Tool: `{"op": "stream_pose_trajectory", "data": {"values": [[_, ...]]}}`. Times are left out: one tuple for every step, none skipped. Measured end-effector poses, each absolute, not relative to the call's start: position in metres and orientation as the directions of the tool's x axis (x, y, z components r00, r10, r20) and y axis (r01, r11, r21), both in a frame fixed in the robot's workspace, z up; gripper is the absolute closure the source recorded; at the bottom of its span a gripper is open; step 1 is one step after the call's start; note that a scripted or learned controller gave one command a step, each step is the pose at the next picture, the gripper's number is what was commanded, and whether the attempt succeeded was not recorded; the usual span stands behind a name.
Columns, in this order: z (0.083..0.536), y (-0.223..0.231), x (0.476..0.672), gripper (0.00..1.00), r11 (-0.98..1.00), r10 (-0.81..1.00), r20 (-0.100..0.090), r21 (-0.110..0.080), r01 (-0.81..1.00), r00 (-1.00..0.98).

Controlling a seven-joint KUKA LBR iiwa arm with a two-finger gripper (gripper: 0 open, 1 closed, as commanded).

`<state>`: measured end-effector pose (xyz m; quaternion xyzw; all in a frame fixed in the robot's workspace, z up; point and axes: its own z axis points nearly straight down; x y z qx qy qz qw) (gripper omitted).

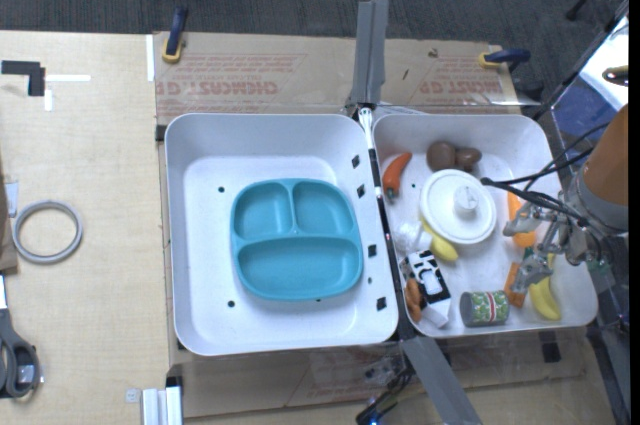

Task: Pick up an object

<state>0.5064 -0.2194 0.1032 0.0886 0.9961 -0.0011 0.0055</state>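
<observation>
1. The gripper hangs low at the right bin's right side, fingers spread, pinching nothing.
2. Just beside it lie a banana and a small green can.
3. A blue divided plate sits in the left bin.

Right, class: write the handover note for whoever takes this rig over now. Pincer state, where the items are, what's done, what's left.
Pincer: low over the right white bin, near its right wall; grip state unclear, nothing seen held.
Right bin: round white lid, yellow banana, green can, orange carrot, brown potato-like pieces.
Left white bin: teal divided plate.
Done: nothing lifted.
Left: grasp and lift one object.
</observation>
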Motion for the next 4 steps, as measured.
{"op": "stream_pose_trajectory", "data": {"values": [[0.094,-0.221,0.498,0.0,0.983,0.182,-0.006,-0.001,0.182,-0.983],[0.105,-0.221,0.5,1.0,0.984,0.178,-0.012,-0.003,0.178,-0.984],[0.105,-0.221,0.5,0.0,0.984,0.178,-0.012,-0.003,0.178,-0.984],[0.092,-0.222,0.504,0.0,0.976,0.218,-0.004,0.0,0.218,-0.976]]}}
